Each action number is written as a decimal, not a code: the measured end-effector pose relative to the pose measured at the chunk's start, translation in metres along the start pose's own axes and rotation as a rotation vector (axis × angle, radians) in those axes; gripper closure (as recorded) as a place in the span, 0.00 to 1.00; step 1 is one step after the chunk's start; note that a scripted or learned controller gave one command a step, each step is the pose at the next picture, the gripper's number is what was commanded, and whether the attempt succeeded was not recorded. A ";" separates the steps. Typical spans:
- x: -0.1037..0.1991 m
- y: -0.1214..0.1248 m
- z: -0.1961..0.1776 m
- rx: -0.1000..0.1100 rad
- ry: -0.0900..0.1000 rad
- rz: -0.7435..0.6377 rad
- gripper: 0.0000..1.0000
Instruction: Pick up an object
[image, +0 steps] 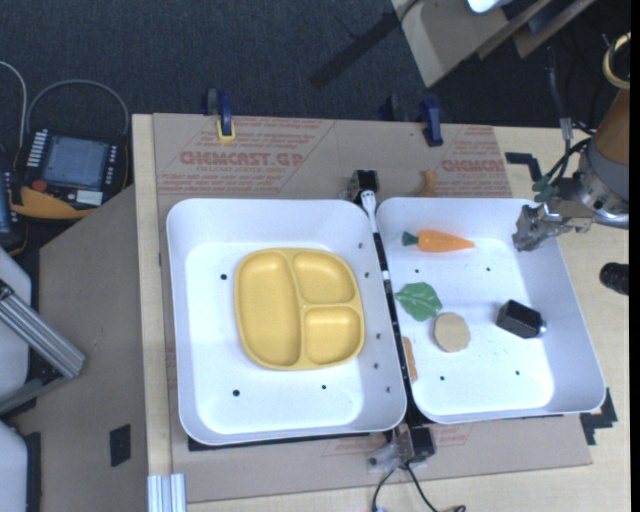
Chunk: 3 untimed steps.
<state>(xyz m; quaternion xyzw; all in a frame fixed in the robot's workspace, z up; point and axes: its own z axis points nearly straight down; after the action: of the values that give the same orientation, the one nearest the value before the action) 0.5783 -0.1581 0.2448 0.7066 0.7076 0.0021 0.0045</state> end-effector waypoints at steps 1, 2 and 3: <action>0.000 0.001 -0.006 0.005 0.002 0.000 1.00; 0.054 0.011 0.003 0.011 0.005 -0.004 1.00; 0.112 0.018 0.002 0.009 0.005 -0.005 1.00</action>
<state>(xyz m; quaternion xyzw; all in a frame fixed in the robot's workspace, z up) 0.5967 -0.0466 0.2423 0.7049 0.7093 0.0007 -0.0005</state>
